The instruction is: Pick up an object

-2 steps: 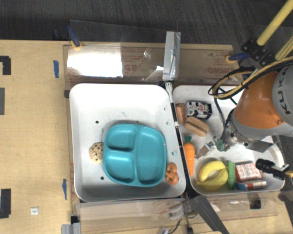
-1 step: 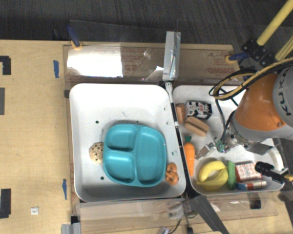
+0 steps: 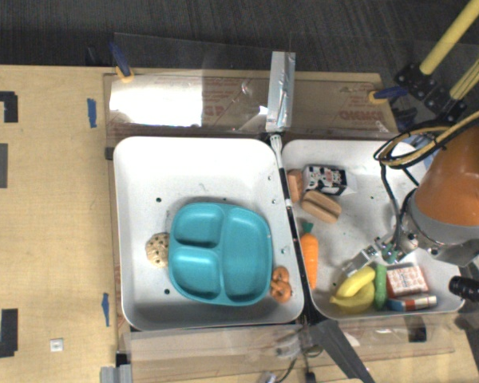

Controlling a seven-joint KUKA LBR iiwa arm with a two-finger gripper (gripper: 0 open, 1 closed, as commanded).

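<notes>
My gripper hangs low over the right bin, just above a yellow banana near the front wall. A green piece stands against the banana's right end. A red and white box lies just right of that, with a thin red and blue stick in front of it. An orange carrot lies along the bin's left wall. Nothing is visibly held. The orange and grey wrist hides part of the bin's right side.
Farther back in the right bin lie a hot dog bun, a small sausage and a black and white pack. The left bin holds a teal divided plate, a cookie and an orange pastry. Cables loop at the right.
</notes>
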